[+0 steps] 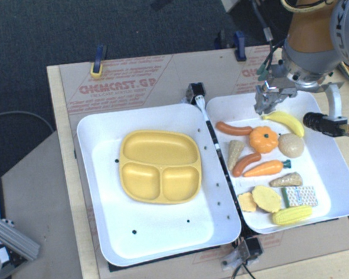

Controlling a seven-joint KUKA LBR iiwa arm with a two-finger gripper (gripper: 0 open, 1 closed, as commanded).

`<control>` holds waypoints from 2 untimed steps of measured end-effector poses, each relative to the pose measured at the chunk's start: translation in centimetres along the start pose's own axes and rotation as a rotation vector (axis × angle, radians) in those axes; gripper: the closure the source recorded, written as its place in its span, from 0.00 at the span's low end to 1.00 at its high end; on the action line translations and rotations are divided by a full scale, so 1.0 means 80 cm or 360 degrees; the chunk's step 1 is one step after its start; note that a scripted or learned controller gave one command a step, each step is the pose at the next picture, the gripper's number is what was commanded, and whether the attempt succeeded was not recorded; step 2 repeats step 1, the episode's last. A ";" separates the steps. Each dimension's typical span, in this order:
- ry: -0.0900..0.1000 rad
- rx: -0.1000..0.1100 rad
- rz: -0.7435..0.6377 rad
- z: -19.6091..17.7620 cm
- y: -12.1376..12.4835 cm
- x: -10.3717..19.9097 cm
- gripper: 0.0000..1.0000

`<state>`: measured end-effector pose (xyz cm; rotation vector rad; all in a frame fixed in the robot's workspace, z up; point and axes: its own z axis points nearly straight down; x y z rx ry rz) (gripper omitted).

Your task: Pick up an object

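One pincer (pixel 265 109) above right bin (pixel 346 174) — beside banana (pixel 288 122); finger state unclear, perhaps apart.

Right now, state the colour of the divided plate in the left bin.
Yellow; the divided plate shows in the camera view.

Yellow divided plate (pixel 160 167) in a white bin (pixel 102 195); orange pumpkin (pixel 263 139), yellow banana (pixel 286 121), orange carrot (pixel 263 169) — and a blue-speckled packet (pixel 302 197) (green edge).
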<state>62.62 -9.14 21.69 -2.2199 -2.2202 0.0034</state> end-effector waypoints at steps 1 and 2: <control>-0.0002 -0.0012 -0.0002 -0.011 0.019 -0.009 1.00; -0.0002 -0.0012 -0.0002 -0.011 0.019 -0.009 1.00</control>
